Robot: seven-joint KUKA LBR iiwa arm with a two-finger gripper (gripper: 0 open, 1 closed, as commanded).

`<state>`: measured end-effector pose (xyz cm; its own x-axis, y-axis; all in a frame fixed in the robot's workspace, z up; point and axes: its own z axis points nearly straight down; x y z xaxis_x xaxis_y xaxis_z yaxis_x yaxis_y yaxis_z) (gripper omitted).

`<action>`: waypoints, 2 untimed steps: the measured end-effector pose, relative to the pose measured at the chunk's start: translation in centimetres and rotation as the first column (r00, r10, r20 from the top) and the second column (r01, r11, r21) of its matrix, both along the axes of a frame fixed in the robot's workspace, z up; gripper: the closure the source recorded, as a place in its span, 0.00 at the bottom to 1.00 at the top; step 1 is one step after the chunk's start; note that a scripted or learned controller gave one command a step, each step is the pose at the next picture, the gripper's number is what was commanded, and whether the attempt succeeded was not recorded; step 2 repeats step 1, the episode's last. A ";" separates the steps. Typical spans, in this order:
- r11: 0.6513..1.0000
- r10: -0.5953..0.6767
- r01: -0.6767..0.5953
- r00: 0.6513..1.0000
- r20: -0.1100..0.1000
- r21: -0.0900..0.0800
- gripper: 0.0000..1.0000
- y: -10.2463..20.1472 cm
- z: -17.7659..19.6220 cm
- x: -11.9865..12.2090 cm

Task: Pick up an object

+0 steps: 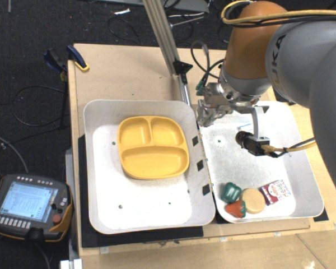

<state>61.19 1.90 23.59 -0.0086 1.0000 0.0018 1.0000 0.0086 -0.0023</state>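
A yellow divided plate (153,147) lies flat in the left bin (101,206) — broad, hard to pinch except at its rim. In the right bin's (302,206) near corner, a green-and-red toy pepper (232,198), a tan round piece (253,200) and a small red-and-white packet (275,191) huddle touching. The gripper (210,112) hovers at that bin's far left edge, well apart from them — whether it is released or clenched, I cannot tell. Better to descend on the packet, the outermost piece.

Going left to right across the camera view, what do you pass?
Teach pendant → yellow divided plate in the left bin → gripper at the right bin's near edge → green pepper → round bun → red-and-white packet.
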 end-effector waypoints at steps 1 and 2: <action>1.000 0.000 0.000 1.000 0.000 0.000 1.00 5.5 -0.7 -1.4; 1.000 0.000 0.000 1.000 0.000 0.000 1.00 5.5 -0.7 -1.4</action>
